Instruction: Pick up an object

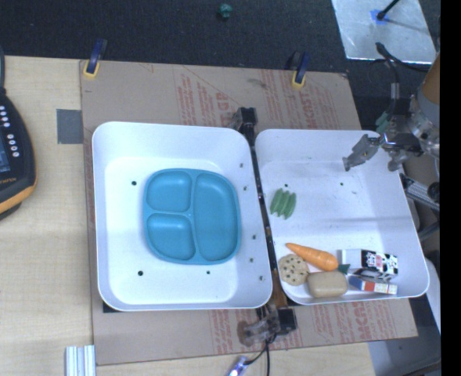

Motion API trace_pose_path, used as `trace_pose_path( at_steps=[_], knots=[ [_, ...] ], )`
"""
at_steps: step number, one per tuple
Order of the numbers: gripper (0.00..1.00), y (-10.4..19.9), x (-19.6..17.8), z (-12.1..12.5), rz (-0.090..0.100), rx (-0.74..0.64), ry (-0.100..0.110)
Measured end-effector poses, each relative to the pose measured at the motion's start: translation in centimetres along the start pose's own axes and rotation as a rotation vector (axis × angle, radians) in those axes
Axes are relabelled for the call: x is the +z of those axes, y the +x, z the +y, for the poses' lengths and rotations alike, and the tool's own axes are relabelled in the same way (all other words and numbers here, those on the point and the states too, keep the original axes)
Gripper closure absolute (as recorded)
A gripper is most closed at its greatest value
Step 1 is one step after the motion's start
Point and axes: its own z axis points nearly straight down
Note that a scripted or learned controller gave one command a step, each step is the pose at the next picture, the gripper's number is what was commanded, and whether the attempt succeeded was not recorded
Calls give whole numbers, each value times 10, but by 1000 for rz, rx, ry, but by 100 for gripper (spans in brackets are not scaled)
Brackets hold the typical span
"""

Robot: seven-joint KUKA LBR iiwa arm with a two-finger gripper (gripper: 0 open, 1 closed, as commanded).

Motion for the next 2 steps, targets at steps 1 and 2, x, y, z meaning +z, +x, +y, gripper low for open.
trace_pose_path(
  at_steps=[1,2],
  knots=[
    [0,13,112,-115,0,0,0],
    [0,24,135,-30,-1,-2,0]
  ],
)
